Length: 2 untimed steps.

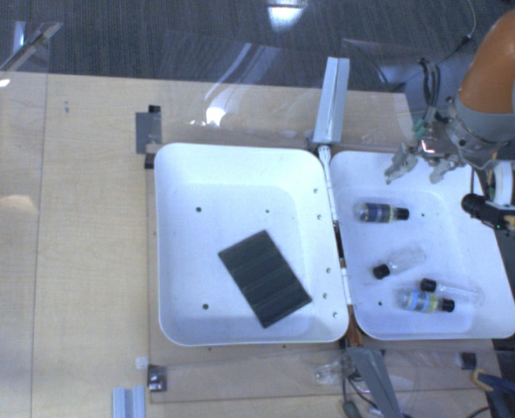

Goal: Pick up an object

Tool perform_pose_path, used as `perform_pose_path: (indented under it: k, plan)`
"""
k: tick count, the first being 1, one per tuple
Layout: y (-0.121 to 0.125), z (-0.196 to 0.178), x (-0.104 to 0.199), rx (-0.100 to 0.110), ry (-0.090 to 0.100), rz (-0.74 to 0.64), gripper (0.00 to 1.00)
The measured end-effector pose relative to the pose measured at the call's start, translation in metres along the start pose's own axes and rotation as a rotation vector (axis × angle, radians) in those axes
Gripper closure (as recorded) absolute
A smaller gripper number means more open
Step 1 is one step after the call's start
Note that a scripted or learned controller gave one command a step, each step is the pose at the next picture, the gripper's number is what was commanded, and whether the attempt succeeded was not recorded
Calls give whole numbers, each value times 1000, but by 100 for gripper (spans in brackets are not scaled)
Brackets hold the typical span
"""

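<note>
A dark ribbed rectangular pad (pixel 264 278) lies flat and askew in the left bin. In the right bin, three small black-capped bottles lie on their sides: one dark (pixel 383 212), one clear (pixel 399 262), one blue-and-yellow labelled (pixel 428 300).

Counted on the surface: two white bins, the left bin (pixel 179 233) mid-frame and the right bin (pixel 484 268) at right. One dark ribbed pad (pixel 264 278) in the left. Three small bottles in the right: a dark one (pixel 383 212), a clear one (pixel 398 263), and a blue-labelled one (pixel 431 300) at lower right.
</note>
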<state>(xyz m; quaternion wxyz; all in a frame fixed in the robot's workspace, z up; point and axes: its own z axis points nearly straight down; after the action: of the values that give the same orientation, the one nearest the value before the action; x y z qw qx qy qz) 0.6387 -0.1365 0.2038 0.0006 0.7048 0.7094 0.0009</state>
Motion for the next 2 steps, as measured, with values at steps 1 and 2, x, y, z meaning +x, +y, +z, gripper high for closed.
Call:
perform_pose_path:
  k: [1, 2]
  plan:
    - [-11, 88, -11, -40, -7, -27, 0]
    - [-16, 97, 25, -45, -14, -90, 0]
